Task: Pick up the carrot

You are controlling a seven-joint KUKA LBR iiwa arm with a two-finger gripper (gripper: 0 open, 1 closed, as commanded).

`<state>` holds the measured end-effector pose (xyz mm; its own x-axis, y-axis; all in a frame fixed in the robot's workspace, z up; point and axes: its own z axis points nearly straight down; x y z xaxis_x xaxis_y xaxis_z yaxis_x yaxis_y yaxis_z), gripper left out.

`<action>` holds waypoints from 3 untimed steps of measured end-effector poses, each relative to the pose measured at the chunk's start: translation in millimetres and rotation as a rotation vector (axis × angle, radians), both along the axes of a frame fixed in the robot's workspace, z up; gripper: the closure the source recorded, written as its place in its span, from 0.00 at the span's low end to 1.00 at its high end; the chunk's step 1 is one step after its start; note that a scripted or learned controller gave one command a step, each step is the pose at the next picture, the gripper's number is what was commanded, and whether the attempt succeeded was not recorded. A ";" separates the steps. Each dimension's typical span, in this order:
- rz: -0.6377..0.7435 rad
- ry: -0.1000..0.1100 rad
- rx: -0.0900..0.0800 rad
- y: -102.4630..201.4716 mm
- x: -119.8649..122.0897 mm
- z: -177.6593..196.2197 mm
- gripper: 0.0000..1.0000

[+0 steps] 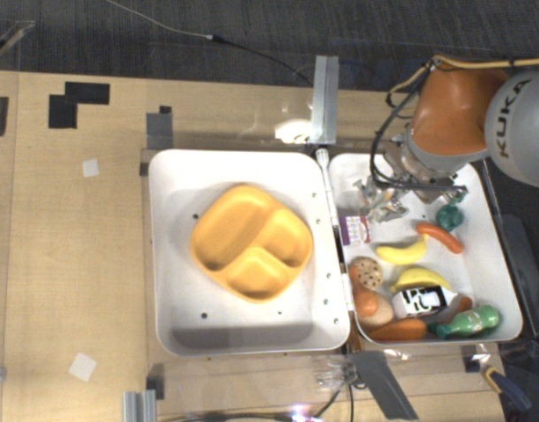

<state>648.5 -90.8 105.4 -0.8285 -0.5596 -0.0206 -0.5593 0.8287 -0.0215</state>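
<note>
In right bin — slim orange carrot (440,236)

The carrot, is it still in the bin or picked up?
In the bin. The carrot lies on the right bin's floor, beside the gripper.

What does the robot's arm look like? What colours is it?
The arm is big and round, grey with a shiny orange band near its wrist. Black letters spelling KUKA are printed on the grey part. Thin black cables loop beside the orange band. At the end sits a small metal gripper.
</note>
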 end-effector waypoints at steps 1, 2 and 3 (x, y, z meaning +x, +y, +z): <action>0.301 0.006 -0.005 -35.9 -4.5 -11.3 1.00; 0.215 0.006 -0.001 -12.9 23.9 -11.1 1.00; 0.630 0.014 -0.009 -6.6 3.1 -14.3 1.00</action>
